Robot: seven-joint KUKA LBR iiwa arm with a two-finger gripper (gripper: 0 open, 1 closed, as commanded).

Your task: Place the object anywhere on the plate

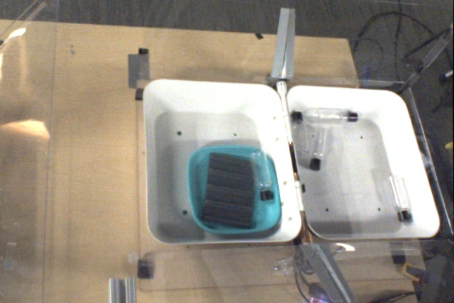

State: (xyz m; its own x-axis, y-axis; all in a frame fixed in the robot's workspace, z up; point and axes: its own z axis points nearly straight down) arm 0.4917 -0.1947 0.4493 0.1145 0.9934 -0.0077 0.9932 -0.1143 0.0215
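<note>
wooden bench (71,174) on grey carpet, two white bins side by side. from the overhead view we note the dark ribbed object (228,189) already lying on the teal plate (268,213) in the left bin (163,124), long axis running near-to-far; clear tubes (323,128) sit in the right bin (418,223). the gripper's state we cannot tell.

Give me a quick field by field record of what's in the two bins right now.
left bin: holds a teal plate near its front right
on the plate: a dark ribbed block, lying flat, plus a small black piece at the plate's right edge
right bin: clear tube-like pieces with black ends; one near the back left, one by the right wall
task state: ribbed block rests on the plate
bench: light wood, bins side by side
</note>
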